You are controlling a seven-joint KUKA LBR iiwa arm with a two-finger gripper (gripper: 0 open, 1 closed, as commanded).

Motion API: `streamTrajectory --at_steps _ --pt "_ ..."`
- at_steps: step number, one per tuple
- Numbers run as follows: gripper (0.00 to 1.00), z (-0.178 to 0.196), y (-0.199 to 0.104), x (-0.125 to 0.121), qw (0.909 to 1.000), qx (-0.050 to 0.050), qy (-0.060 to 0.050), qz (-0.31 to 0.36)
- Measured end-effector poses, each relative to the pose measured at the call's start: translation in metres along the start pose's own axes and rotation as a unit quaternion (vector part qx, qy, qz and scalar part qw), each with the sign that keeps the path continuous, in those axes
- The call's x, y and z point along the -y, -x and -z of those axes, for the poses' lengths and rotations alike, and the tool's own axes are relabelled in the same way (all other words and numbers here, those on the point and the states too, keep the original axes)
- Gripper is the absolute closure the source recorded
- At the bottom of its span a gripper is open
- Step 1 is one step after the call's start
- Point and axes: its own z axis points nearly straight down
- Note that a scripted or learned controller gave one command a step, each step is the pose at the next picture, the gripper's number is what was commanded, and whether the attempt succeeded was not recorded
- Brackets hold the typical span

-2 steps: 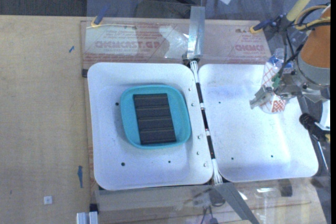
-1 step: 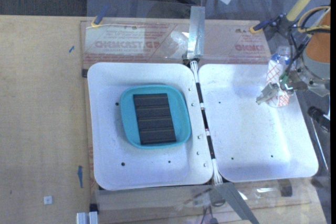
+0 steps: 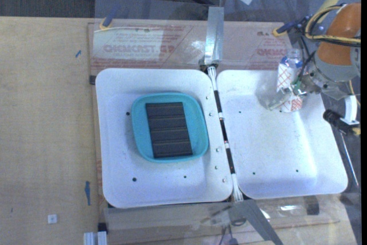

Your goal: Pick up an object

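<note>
Wide tan table (image 3: 40, 123) spreads out to the left, bare wood with plenty of room on that side. On it sit the two white bins, touching along a hinged seam down the middle. Left bin (image 3: 114, 181) carries a teal tray (image 3: 137, 140) square in its centre, with a dark ribbed block (image 3: 168, 129) lying flat inside it; a band of white floor runs all the way round the tray, well clear of the rim. Right bin (image 3: 287, 163) has open floor across its whole near half and left side. The arm (image 3: 338, 43) hangs in at the far right corner, orange band up top, wrist over the bin's back edge. Gripper (image 3: 298, 88) sits low there, right against a red-and-white packet (image 3: 287, 86) that stands close to the back right rim, with a crumpled clear wrapper (image 3: 274, 101) just beside it. Whether the jaws are spread or clenched, I cannot tell; cables and wrist blur them.
</note>
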Motion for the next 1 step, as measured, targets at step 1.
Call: streamTrajectory --at_steps 1 --pt "1.0 0.0076 -0.0003 -0.0014 1.0 0.0 0.0 0.001"
